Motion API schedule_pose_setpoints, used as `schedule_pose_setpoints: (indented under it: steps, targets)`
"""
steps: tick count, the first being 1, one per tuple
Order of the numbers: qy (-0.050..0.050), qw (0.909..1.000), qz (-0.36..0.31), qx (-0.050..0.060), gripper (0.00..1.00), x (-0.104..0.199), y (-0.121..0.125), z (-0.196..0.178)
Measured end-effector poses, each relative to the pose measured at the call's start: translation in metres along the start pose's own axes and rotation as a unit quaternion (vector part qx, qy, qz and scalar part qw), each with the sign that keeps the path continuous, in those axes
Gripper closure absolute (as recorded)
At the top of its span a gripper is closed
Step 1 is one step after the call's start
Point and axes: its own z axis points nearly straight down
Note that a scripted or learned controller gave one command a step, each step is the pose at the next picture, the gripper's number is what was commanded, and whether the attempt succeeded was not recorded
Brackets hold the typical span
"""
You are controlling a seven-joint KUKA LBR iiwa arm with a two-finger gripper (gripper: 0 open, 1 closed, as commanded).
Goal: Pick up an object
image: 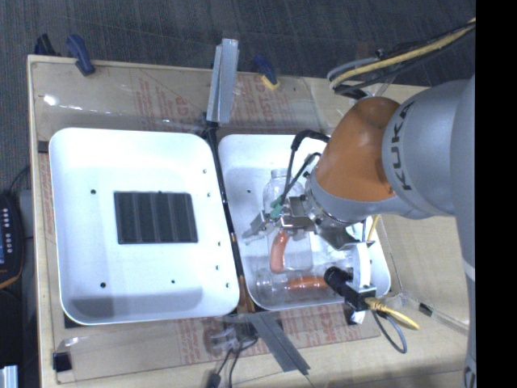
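Camera view: the grey arm (420, 160), orange-banded, bends down over the right-hand bin (242, 160), its claw (279, 221) lowered among clutter; whether it is released or clenched cannot be told. Just below the claw lies an orange curved piece (279, 250); a clear, glassy bottle (279, 186) sits just above it.

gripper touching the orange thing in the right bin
Cannot tell. In the camera view the gripper overlaps the orange thing, but clear items and the wrist hide any contact or gap.

blue clamps (80, 54) grip the bench's (121, 87) far edge (dark carpet (161, 6) beyond).
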Motion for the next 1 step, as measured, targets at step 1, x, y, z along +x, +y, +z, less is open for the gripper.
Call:
schedule_pose_setpoints:
  steps: [1]
  targets:
    - [-0.001, 0.9999, 0.012, -0.007, 0.0, -0.0371, 0.0117, 0.0946]
